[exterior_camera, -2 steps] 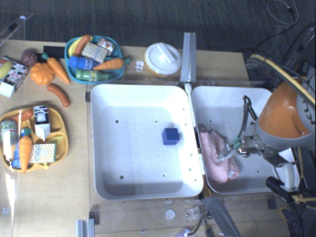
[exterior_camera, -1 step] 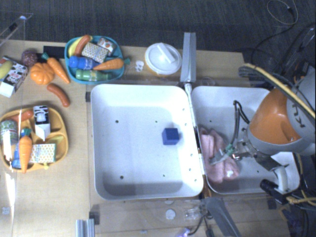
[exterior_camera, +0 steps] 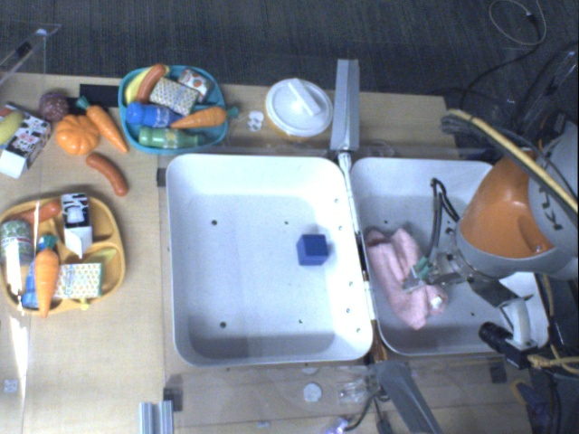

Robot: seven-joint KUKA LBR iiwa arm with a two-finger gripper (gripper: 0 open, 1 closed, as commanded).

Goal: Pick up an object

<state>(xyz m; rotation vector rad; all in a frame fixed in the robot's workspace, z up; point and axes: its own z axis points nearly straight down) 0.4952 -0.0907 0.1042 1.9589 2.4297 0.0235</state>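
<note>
A small blue cube [exterior_camera: 313,249] lies near the middle right of the left white bin [exterior_camera: 208,197]. A crumpled pink cloth [exterior_camera: 398,274] lies on the left side of the right white bin [exterior_camera: 407,174]. My gripper [exterior_camera: 425,276] hangs low over the right bin, right at the cloth's right edge. The grey arm with its orange band [exterior_camera: 507,215] reaches in from the right and covers part of the bin behind the gripper.
A metal divider [exterior_camera: 345,107] runs between the bins at the back. Left of the bins on the bench are a blue bowl of toy food [exterior_camera: 172,108], a yellow plate of toy food [exterior_camera: 59,256], loose toy vegetables [exterior_camera: 90,138] and a white lid [exterior_camera: 298,105].
</note>
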